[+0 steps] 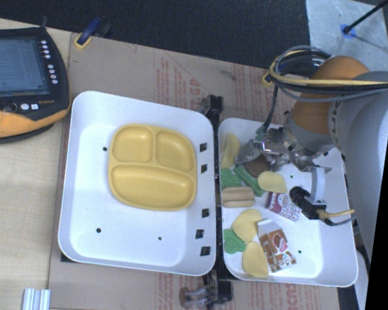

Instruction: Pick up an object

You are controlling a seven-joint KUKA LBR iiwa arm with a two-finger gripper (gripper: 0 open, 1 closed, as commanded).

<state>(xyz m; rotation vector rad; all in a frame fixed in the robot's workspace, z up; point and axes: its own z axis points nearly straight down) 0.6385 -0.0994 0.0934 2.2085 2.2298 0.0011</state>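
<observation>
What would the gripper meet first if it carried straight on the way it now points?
Likely the brown piece lying under the gripper in the right bin; depth is unclear from this slanted view, so it might reach bare floor instead.

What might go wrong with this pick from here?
The gripper is over a tight heap in the right bin: a yellow piece, a brown one and green ones touch, so it may catch two things or slip off all. It is also close to the bin's far wall and might bump it.
</observation>
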